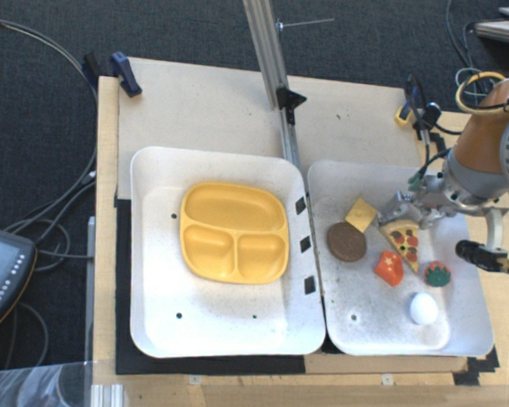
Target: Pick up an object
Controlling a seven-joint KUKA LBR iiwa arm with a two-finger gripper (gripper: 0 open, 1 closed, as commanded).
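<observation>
The right bin (462,336) holds several toy foods. A yellow cheese wedge (360,215) lies at its upper left, with a brown round cookie (346,243) just below it. A pizza slice (404,242) lies in the middle, a red pepper piece (389,268) below that, a red fruit with a green top (438,274) to the right, and a white egg (422,308) near the front. My gripper (410,209) hangs low at the upper end of the pizza slice, right of the cheese wedge. I see nothing lifted.
The left bin (151,321) holds a yellow divided plate (233,232). A metal pole (267,43) slants down to the seam between the bins. The grey arm with its orange band (485,140) comes in over the right bin's upper right corner, with cables (427,123) near it.
</observation>
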